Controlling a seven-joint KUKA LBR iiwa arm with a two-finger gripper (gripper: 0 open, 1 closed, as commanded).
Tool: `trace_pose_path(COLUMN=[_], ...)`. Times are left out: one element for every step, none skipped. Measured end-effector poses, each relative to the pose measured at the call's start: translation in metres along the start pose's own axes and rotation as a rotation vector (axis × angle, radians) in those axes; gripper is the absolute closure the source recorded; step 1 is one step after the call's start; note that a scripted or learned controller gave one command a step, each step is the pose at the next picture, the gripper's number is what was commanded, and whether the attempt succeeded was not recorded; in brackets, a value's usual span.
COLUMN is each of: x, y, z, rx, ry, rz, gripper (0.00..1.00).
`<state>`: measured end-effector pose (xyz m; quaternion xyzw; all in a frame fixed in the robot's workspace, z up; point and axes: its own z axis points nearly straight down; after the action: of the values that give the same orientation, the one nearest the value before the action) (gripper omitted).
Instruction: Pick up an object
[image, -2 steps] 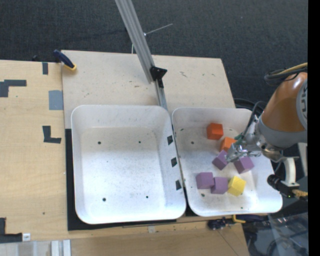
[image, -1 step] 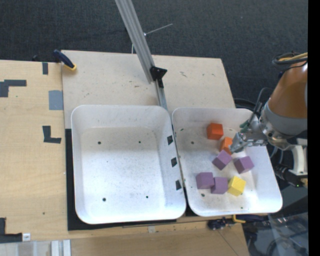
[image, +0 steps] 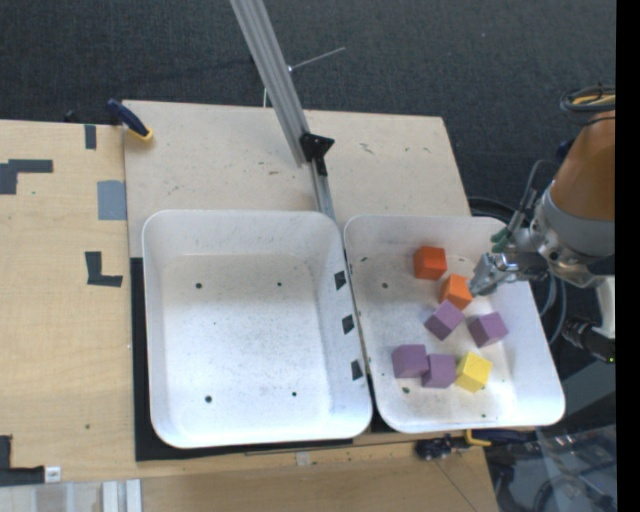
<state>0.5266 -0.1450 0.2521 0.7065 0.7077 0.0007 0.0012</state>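
gripper (image: 487, 275) is hanging low in the right bin (image: 520, 400), right beside an orange block (image: 457, 291); I cannot tell its state | nothing is getting lifted yet | the pick is waiting to happen

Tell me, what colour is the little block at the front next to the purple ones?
Yellow, seen in the camera view.

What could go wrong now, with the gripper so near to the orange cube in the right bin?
1. The gripper sits at the edge of the lower orange cube, so it may push the cube aside instead of lifting it.
2. A purple cube touches that orange cube, so it may be shoved or dragged along.
3. The gripper is near the right bin's rim and may bump it.
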Motion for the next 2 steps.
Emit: trace_pose_path(x=[0.045, 0.101], y=[0.011, 0.020], z=[0.011, 0.023], rx=[0.005, 0.006], ry=[0.002, 0.002], rz=[-0.003, -0.005], gripper=[1.00, 1.00])
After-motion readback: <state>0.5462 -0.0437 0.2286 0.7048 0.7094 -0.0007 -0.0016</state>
